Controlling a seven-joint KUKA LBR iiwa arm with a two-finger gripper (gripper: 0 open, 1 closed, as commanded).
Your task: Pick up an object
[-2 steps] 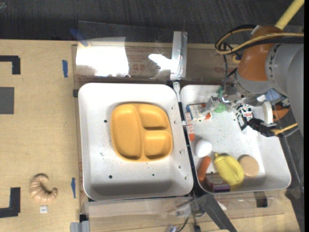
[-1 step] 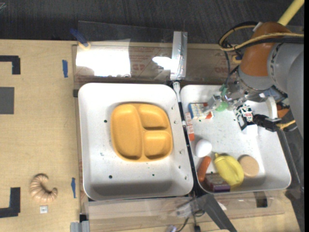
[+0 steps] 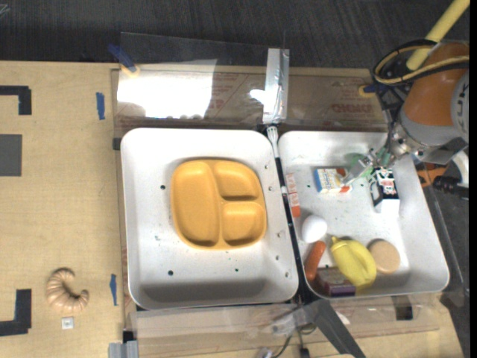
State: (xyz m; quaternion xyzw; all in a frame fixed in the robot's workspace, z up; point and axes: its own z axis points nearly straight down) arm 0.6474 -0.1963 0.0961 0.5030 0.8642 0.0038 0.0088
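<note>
My gripper (image 3: 383,185) hangs low over the far right part of the right bin (image 3: 417,222), below the arm's orange band (image 3: 432,99). A thin green piece (image 3: 363,164) lies just left of it; I cannot tell whether they touch. A small white, blue and orange box (image 3: 328,179) sits further left. Along the bin's near side lie a white egg-shaped ball (image 3: 314,227), an orange-red sausage shape (image 3: 314,254), a yellow banana-like toy (image 3: 352,261), a tan round disc (image 3: 384,255) and a purple item (image 3: 337,287).
The left bin (image 3: 141,222) holds a yellow divided plate (image 3: 218,202). A croissant toy (image 3: 67,289) lies on the bench far left. A clear panel with a metal strip (image 3: 276,84) stands behind the bins. Yellow and black cables (image 3: 402,58) loop by the arm.
</note>
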